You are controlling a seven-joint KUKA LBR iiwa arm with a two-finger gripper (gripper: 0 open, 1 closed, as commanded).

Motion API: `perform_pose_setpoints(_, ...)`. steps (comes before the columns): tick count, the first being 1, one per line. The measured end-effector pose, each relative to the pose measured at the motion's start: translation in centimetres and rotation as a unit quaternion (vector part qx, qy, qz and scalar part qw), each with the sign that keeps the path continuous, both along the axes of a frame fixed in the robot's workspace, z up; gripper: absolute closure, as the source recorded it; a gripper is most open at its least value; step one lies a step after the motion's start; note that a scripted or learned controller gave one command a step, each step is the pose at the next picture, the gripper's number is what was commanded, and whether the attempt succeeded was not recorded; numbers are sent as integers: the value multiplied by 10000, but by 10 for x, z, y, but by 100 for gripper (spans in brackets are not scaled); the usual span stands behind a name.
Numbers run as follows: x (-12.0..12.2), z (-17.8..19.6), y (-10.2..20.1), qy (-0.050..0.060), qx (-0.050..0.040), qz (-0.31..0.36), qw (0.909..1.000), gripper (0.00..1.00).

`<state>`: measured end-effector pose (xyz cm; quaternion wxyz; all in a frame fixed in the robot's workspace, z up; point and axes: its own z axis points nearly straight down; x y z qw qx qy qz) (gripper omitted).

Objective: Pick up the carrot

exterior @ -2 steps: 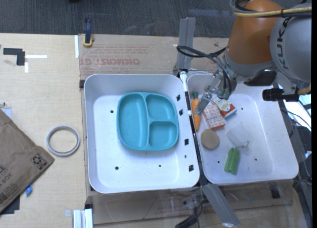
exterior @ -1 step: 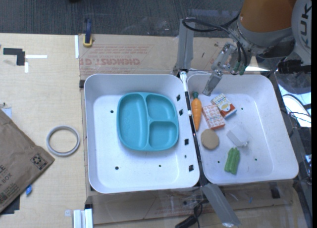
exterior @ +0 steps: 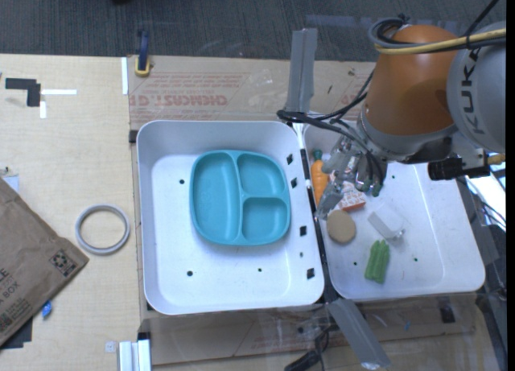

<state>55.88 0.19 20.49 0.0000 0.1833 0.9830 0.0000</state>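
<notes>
Pale wood and brown cardboard make up the table (exterior: 64,144) under two white bins, and the arm (exterior: 418,80) leans in over the right bin (exterior: 434,273). The fingers (exterior: 354,175) hang low near that bin's left wall, but they are a tangle of grey metal and cable from this angle, so whether they are spread or closed cannot be told, and nothing can be seen gripped between them. Just beside the fingers on their left lies the carrot (exterior: 319,179), a small orange piece with a green tip, tucked against the bin wall. Judging by its look it is a toy: light, stiff and rather smooth, so it may slip or roll; the best hold is probably across its thicker middle, though the wall close by leaves little room on that side. Just below the fingers sits a red and white item (exterior: 351,199), then a tan round disc (exterior: 342,228), with a pale block (exterior: 386,223) and a green piece (exterior: 376,261) further out toward the near corner. Well off to the left, the other bin (exterior: 161,281) holds a teal divided plate (exterior: 240,197). Beyond that, on the wood, lie a roll of tape (exterior: 102,228) and a cardboard box (exterior: 32,269) with print too cut off to read. Behind the bins the cardboard sheet (exterior: 209,92) carries red lettering, upside down, seemingly "CHEMCAST". The arm's grey casing shows "KU".
</notes>
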Motion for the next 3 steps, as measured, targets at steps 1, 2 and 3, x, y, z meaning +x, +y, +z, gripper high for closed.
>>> perform_pose_setpoints(1,-29,-14,-18,6,1,429,9991,0)
perform_pose_setpoints(2,33,-13,-27,-14,0,1129,9936,0)
perform_pose_setpoints(3,70,-13,-8,-25,-1,1674,9859,0)
